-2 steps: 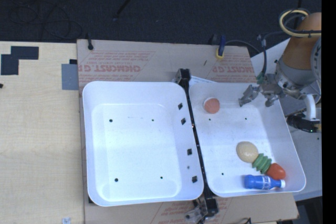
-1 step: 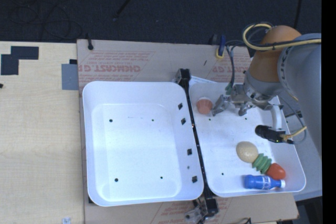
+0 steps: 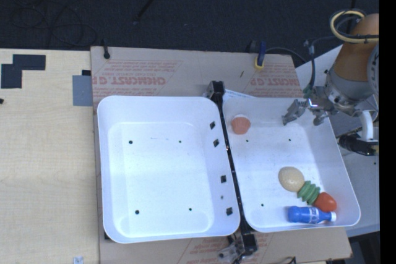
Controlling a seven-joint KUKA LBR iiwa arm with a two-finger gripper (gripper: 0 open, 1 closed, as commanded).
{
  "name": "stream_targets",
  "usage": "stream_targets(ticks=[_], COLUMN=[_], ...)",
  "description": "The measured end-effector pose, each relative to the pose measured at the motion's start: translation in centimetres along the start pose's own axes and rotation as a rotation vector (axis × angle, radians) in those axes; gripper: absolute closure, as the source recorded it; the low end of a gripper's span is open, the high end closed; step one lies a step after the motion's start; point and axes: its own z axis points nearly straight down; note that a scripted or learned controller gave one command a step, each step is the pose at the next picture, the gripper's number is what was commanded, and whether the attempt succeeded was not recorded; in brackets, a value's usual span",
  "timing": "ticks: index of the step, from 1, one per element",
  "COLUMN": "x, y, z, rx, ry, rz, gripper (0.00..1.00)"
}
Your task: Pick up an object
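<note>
Cardboard (image 3: 185, 74) lies under two white bins on the bench. We see the left bin (image 3: 111, 133) beside the right bin (image 3: 343, 176), which holds a pink ball (image 3: 241, 125) near its far left corner. Near its front right corner sit a cream egg shape (image 3: 291, 178), a green ridged piece (image 3: 309, 191), a red piece (image 3: 325, 201) and a blue bottle (image 3: 310, 214), crowded together. We find the gripper (image 3: 304, 112) over the right bin's far edge, fingers spread apart with nothing between them.
</note>
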Motion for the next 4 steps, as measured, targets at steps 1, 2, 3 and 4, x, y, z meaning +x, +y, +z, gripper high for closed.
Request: stream_targets(ticks=[1,2,3,4], x=[2.2,-0.1,4.5,9.8], y=[-0.2,0.0,-0.1,-0.1], z=[6.2,3.9,6.0,5.7], rx=[0.01,0.003,0.007,0.002], ry=[0.006,0.003,0.006,-0.004], rz=[-0.005,-0.003,-0.006,-0.004], gripper=[0.0,0.0,0.0,0.0])
